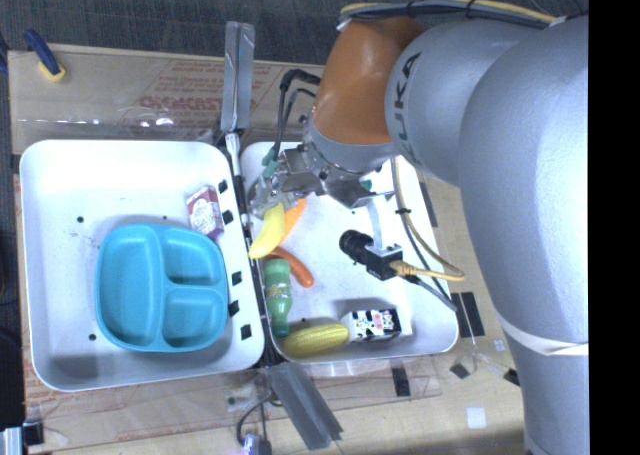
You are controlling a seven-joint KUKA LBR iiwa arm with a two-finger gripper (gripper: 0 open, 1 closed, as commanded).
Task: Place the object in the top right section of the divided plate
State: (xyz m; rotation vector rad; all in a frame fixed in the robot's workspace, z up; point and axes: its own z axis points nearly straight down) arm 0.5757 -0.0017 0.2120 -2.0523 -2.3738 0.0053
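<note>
In the right bin [430, 328], toward its ten o'clock corner, the tool [277, 186] hangs just above a toy banana [268, 233] that touches an orange carrot [290, 223]. Whether it is open or gripping cannot be told. The blue divided plate [160, 288] sits in the left bin [60, 193]. A clean pick probably means closing on the banana alone, lifting straight, then crossing the divider.
</note>
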